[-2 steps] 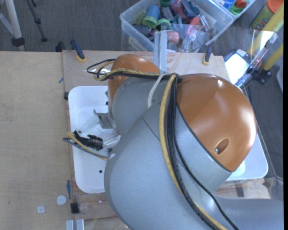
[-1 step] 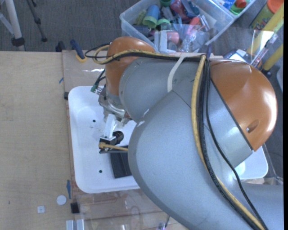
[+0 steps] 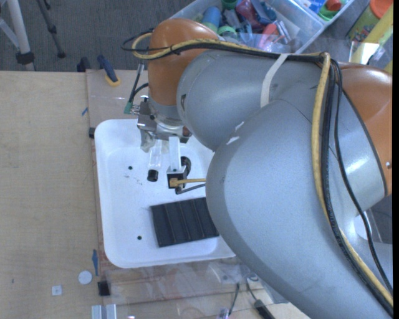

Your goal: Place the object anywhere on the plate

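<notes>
My gripper (image 3: 153, 169) hangs over the upper middle of the left white bin (image 3: 115, 205). A small dark round thing (image 3: 152, 176) sits right at its lower tip; whether it is gripped or lying on the bin floor is unclear. A black ribbed rectangular plate (image 3: 184, 222) lies flat on the bin floor below and slightly right of the gripper, apart from it. The plate's right end is hidden under the arm.
The large grey arm (image 3: 280, 174) covers the right half of the view, including the right bin. Two tiny dark specks (image 3: 130, 167) (image 3: 138, 237) mark the bin floor. A tub of coloured items (image 3: 249, 19) stands behind the bench.
</notes>
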### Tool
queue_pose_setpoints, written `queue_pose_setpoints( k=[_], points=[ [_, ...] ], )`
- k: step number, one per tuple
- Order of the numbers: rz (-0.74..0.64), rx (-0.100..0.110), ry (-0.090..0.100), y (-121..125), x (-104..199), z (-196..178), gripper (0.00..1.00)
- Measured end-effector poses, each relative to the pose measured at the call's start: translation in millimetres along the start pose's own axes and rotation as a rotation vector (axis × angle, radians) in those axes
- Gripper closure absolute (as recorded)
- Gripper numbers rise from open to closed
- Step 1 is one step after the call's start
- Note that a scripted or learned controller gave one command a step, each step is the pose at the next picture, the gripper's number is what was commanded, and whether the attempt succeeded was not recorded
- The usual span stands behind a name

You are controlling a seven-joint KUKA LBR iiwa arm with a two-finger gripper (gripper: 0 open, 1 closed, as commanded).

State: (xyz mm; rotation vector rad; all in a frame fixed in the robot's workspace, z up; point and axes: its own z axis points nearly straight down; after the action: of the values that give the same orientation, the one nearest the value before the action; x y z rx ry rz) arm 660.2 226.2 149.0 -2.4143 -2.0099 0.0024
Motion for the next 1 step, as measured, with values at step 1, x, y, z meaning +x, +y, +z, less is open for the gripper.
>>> queue_pose_setpoints(
  k=[1],
  points=[
    [0.444,0.0,0.001,-19.2,-4.1,-111.4,1.0]
  ],
)
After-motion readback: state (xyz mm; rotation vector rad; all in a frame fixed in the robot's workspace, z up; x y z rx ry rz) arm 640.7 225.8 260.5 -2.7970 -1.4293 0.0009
